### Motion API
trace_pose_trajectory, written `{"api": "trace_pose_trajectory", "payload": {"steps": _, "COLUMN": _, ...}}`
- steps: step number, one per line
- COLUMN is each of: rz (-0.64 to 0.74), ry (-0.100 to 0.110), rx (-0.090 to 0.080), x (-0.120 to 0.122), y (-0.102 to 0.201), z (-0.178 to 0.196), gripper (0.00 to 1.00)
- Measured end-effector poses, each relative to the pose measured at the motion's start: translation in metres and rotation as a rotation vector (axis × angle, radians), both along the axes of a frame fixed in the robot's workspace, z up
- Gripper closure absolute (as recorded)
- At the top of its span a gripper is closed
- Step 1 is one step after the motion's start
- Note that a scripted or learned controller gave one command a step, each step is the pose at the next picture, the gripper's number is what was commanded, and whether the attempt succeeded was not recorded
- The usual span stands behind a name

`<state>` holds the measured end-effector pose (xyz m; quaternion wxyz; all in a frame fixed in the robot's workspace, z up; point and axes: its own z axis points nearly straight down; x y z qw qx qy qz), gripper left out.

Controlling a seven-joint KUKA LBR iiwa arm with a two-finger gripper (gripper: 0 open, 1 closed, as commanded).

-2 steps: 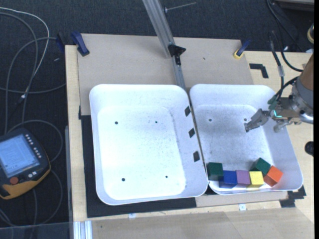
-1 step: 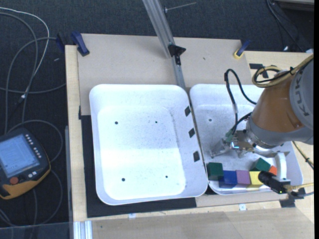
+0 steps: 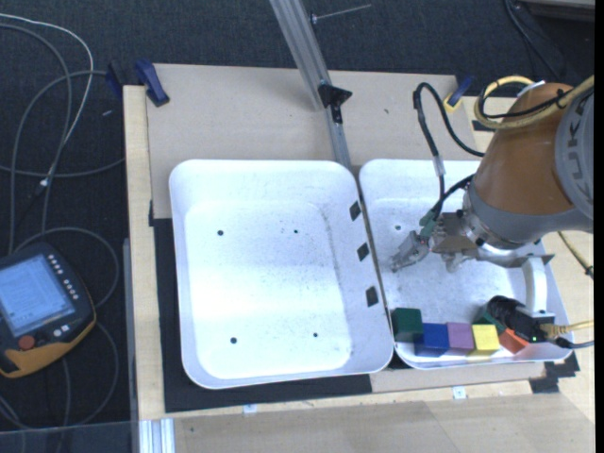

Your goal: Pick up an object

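Note:
Several small blocks line the front wall of the right bin [image 3: 396, 192]: a dark green one [image 3: 408, 322], a blue one [image 3: 436, 337], a pale purple one [image 3: 460, 335], a yellow one [image 3: 484, 336] and an orange one [image 3: 513, 341]. My gripper [image 3: 427, 259] hangs over the middle of that bin, behind the row and apart from it. It is open, with nothing between its fingers. The wrist hides the bin's right part.
The left bin [image 3: 189, 206] lies beside the right one, with a shared divider bearing black clips [image 3: 362, 250]. A metal pole [image 3: 311, 55] slants in from the top. A teach pendant [image 3: 38, 300] and cables lie off the bench to the left.

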<state>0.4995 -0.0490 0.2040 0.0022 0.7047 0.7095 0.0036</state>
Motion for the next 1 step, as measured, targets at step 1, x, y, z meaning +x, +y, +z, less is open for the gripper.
{"api": "trace_pose_trajectory", "payload": {"steps": 1, "rz": -0.005, "ry": 0.005, "rx": -0.001, "x": -0.0002, "y": -0.0026, "z": 0.0065, "gripper": 1.00}}
